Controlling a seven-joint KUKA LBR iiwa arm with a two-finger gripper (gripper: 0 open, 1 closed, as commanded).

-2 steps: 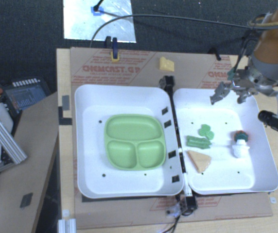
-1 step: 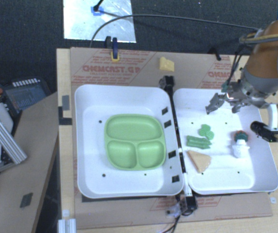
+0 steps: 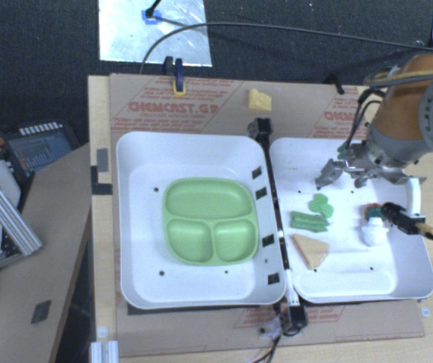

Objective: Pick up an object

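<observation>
Overhead, the bench [image 3: 224,97] shows as a brown board printed with red lettering, bearing two shallow white bins side by side. Of these, the left bin [image 3: 137,157] holds a green divided plate [image 3: 210,220] with three compartments, lying flat near the middle of the bin floor. Next to it, the right bin [image 3: 406,274] holds the loose objects. From the right edge the grey arm [image 3: 417,108] with its orange band reaches over the far part of that bin, and its gripper [image 3: 336,174] hangs above bare white floor near the back wall, apart from every object; whether its fingers are spread or closed cannot be told from this angle, and nothing is seen between them. Below the gripper lies a tan wedge [image 3: 311,249] toward the front, with a long green piece [image 3: 309,220] just behind it and a small rounded green piece [image 3: 321,203] touching or nearly touching that one. A white object [image 3: 372,231] sits farther right. A small yellow block [image 3: 260,100] rests on the board behind the bins.
</observation>
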